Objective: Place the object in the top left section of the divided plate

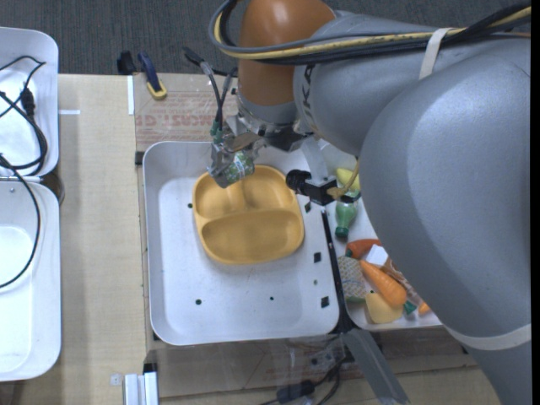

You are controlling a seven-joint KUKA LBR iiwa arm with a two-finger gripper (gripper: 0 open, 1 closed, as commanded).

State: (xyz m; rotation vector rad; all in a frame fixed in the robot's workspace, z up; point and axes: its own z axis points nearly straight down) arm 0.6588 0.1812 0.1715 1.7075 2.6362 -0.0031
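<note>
With the pincer point(229, 163) clamping a greenish object point(239, 166) over the yellow divided plate's point(253, 234) far-left section, lower gently before releasing.

The gripper point(229, 165) hangs over the far-left section of the divided plate point(253, 239), which lies in the left bin point(169, 251). To the gripper's right, in the neighbouring bin point(396, 321), lie a bottle point(344, 216) and, nearer the camera, a carrot point(384, 283).
</note>
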